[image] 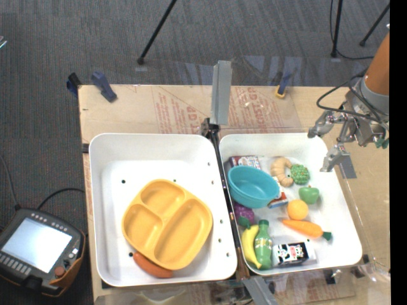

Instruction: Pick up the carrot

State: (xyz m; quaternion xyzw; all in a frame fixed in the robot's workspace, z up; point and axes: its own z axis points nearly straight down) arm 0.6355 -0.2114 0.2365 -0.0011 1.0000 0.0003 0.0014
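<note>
Gripper (336, 146) hangs over upper right corner of right bin (353, 224), fingers spread, nothing between them. Carrot (306, 228) lies flat in same bin, well apart from gripper: orange, tapered, green stub at right end. Orange ball (297, 209) just above it, milk carton (293, 253) just below.

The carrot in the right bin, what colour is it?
Orange with a green tip, seen in the camera view.
</note>
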